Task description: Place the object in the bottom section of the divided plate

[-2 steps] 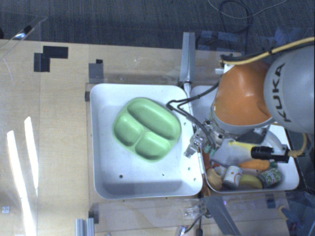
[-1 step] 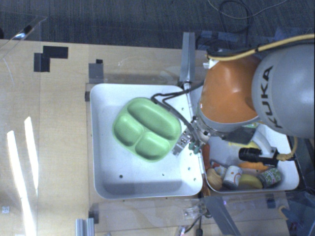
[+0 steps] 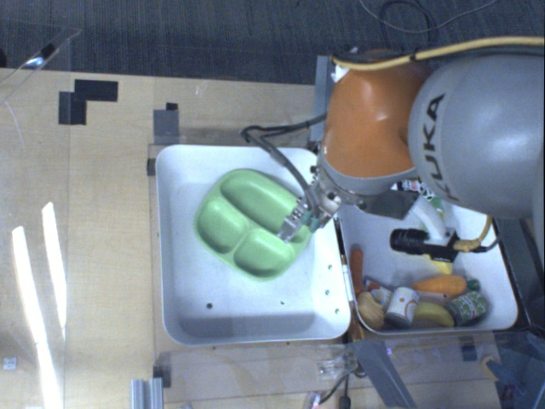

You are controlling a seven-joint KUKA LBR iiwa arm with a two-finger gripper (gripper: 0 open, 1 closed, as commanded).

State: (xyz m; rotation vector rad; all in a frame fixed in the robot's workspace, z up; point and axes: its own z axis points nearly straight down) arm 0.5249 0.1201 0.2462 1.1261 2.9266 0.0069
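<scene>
A light green divided plate point(image 3: 247, 221) with three sections lies tilted in the left white bin point(image 3: 196, 313). Its bottom section point(image 3: 262, 254) holds nothing that I can see. My gripper point(image 3: 300, 221) hangs over the plate's right rim, just above and to the right of the bottom section. A small teal-green bit shows at its tip, but I cannot tell whether it is an object or part of the tool. The arm's orange band and grey body cover the space above the right bin.
The right bin point(image 3: 502, 313) holds several items along its front: an orange carrot-like piece point(image 3: 451, 285), a yellow banana point(image 3: 430, 314), a small can point(image 3: 400, 303) and a green-labelled can point(image 3: 469, 307). A thin orange stick point(image 3: 356, 261) lies by the divider.
</scene>
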